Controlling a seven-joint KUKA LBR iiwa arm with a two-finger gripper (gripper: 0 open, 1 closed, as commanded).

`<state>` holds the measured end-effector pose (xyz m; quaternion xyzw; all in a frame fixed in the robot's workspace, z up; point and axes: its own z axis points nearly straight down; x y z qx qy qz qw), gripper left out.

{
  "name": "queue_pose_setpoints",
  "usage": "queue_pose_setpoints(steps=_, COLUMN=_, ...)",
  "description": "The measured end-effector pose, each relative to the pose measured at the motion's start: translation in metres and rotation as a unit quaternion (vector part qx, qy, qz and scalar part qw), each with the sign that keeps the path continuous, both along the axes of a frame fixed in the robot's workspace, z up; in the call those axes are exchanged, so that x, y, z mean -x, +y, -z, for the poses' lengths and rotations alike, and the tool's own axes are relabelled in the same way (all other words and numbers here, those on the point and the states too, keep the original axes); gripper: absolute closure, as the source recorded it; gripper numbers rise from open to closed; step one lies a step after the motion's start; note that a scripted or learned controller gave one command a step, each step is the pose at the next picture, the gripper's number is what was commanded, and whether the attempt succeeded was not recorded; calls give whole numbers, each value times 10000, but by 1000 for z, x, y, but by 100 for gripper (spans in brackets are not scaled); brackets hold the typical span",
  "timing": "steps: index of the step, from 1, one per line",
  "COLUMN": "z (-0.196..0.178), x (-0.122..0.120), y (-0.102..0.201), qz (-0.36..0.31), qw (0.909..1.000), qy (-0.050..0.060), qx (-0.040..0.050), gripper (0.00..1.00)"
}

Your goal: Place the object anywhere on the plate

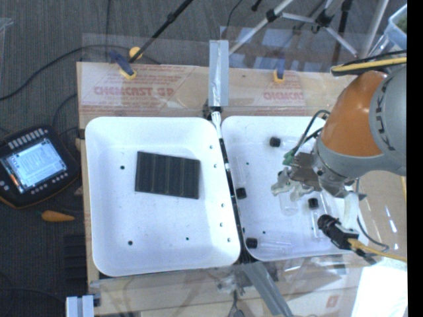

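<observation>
Right bin (pixel 264 134): arm's hand (pixel 289 189) sits low over the floor, can't tell if it's released or clenched. A clear, hard-to-make-out object (pixel 288 207) lies on the bin floor just below the hand. Left bin (pixel 106 243): dark ribbed plate (pixel 168 175) lies flat mid-bin, well apart from the hand. Pendant (pixel 33 166) lies left of the tabletop (pixel 152 88).

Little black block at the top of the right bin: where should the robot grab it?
Probably from straight above, pinching the black block across two opposite sides: it looks small and squat, sitting alone on the right bin floor.
</observation>
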<state>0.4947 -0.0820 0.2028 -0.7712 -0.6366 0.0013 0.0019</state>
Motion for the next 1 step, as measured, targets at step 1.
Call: queue_pose_setpoints(steps=1, z=4, x=-13, y=77, qz=-321, qw=9995, qy=6, qx=7, gripper=100)
